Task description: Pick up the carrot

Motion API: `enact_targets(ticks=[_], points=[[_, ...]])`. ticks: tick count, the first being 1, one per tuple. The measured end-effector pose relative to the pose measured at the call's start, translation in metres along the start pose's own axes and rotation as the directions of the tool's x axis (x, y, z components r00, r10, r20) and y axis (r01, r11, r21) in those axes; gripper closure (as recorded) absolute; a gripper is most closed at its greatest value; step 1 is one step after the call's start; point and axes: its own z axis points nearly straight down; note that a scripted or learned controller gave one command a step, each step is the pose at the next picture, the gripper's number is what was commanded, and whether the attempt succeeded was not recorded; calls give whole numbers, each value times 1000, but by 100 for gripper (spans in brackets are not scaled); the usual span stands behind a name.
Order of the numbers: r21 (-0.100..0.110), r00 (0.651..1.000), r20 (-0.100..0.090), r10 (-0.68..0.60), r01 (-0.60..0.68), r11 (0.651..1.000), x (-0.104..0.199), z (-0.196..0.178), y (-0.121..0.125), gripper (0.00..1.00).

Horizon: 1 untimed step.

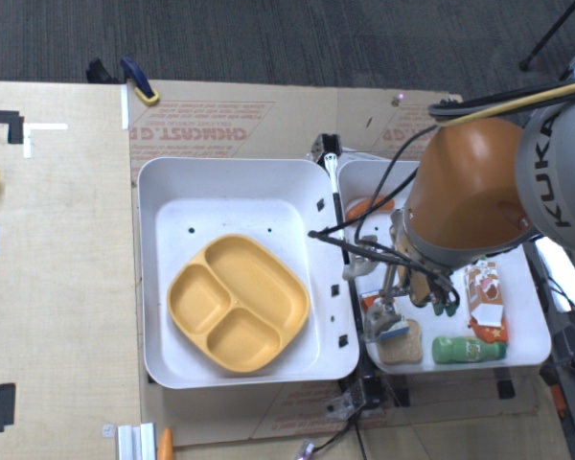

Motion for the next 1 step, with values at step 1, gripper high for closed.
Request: enact_targets(ticks=[1], points=[[2,1000,3,6,-6,1000,-49,0,-60,0]])
